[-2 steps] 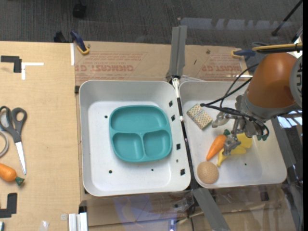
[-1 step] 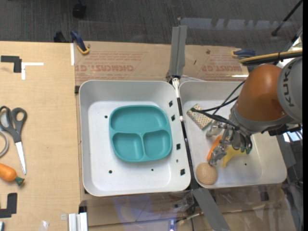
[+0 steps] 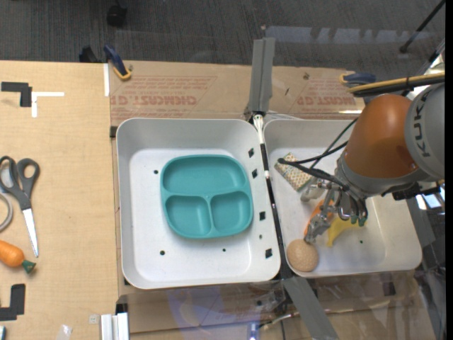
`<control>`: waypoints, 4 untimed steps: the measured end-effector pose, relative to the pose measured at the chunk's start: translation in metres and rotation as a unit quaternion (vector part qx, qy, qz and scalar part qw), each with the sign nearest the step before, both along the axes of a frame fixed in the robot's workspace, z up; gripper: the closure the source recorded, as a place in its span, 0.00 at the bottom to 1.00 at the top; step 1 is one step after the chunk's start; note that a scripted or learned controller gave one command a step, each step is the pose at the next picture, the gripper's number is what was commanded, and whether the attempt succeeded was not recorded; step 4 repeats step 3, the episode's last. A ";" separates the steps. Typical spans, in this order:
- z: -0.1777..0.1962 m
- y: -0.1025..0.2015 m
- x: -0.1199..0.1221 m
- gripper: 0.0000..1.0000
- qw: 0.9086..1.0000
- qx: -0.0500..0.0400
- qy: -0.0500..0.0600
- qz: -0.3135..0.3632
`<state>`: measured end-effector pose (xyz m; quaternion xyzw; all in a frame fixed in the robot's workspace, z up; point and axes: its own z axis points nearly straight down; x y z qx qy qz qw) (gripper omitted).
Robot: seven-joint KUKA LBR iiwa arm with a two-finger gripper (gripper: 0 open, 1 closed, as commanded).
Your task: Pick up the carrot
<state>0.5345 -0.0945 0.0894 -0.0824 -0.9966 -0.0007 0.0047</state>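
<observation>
Camera view: pincer (image 3: 327, 218) hangs low in right bin (image 3: 396, 257), its grip impossible to judge; orange carrot (image 3: 315, 225) lies touching at eight o'clock, long axis eleven-to-five.

The scene is seen from one fixed camera set above the desk (image 3: 56, 190), aimed down at a slant so that dark carpet is taken in along the far edge. Both white bins, the left bin (image 3: 134, 261) and the right bin (image 3: 396, 257), are framed from moderate height, and the arm (image 3: 386, 137) is caught entering from the right.
</observation>
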 end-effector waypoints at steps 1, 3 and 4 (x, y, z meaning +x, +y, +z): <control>0.000 0.001 0.018 0.00 0.998 -0.001 -0.001 -0.063; 0.099 0.083 -0.006 1.00 0.985 -0.003 0.000 -0.170; 0.099 0.083 -0.006 1.00 0.985 -0.003 0.000 -0.170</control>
